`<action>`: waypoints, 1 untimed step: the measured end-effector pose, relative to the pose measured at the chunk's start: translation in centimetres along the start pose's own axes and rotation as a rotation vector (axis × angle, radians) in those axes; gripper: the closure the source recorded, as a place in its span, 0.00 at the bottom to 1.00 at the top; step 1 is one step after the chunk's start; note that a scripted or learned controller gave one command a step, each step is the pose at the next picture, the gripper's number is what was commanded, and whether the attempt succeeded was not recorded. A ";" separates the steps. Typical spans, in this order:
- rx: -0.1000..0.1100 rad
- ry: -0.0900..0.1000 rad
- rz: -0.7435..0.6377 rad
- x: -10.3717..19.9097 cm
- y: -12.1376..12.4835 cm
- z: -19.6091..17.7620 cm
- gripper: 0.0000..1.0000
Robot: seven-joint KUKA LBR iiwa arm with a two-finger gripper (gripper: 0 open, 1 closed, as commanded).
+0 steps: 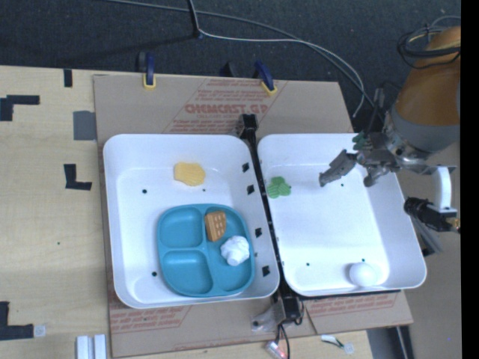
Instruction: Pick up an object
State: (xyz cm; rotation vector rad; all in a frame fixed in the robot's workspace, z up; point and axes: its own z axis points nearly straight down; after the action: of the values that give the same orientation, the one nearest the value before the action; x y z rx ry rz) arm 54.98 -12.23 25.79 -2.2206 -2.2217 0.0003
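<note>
**Camera view: arm hovers over right bin, fingers spread and bare**

Camera view looks down at a slant on a wooden bench (45,223) with a brown cardboard sheet (217,107) laid across it, clamped at its far edge by two blue and yellow clips (148,72). On the cardboard sit two shallow white bins side by side, touching along a dark seam in the middle.

From the right the grey arm (426,118) with its orange band reaches in over the right bin (329,271). Its gripper (350,169) hangs above the far part of that bin, the two dark fingers (334,170) spread apart with nothing between them.

Inside the left bin (120,193) lies a blue tray (183,264) with compartments, set toward the near side. A brown waffle-like piece (215,225) rests in the tray's far right compartment, and a crumpled white lump (235,250) sits just below it, close to the tray's right rim. A yellow piece (189,173) lies on the bin floor beyond the tray, apart from it.

On the right bin's floor a small green object (278,188) lies near the left wall, to the left of the gripper and apart from it. A white ball (364,274) rests near the bin's front right corner, well apart from the gripper
</note>
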 end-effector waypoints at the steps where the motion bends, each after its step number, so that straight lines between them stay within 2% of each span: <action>1: -0.001 0.000 -0.001 0.7 7.6 -3.2 0.00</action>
State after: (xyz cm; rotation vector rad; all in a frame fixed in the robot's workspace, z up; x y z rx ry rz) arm 62.55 -11.54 28.97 -2.2202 -2.2237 -0.0005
